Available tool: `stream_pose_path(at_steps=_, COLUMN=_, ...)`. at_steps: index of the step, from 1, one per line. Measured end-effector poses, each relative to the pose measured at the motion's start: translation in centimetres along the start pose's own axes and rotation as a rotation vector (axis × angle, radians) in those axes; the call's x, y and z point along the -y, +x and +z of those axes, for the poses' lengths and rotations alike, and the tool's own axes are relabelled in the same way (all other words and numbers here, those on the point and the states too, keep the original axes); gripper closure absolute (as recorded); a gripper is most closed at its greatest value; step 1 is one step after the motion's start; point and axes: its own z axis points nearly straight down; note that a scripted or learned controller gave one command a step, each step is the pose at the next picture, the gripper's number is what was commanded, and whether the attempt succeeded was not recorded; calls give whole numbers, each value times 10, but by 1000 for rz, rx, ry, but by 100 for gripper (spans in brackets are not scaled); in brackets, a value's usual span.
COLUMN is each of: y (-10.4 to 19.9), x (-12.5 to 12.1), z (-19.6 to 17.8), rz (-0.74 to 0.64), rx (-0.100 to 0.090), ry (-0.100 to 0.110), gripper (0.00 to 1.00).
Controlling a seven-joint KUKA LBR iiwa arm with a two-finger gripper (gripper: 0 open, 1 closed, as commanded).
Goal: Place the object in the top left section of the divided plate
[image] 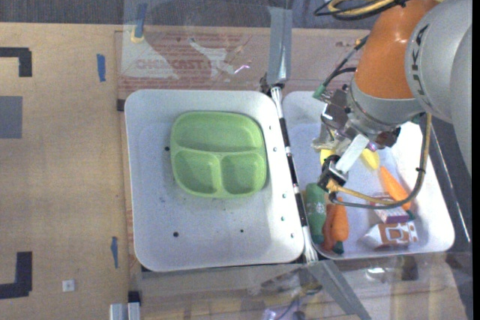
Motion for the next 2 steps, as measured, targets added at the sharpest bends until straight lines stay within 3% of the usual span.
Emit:
stream_pose_path(at_steps=1, y=102, x=6, z=25, rz=-111, rx=-2, ry=-3, gripper=100)
stream_pose_path(at_steps=2, y=102, x=6, z=25, rz=-111, rx=-2, ry=-3, gripper=0)
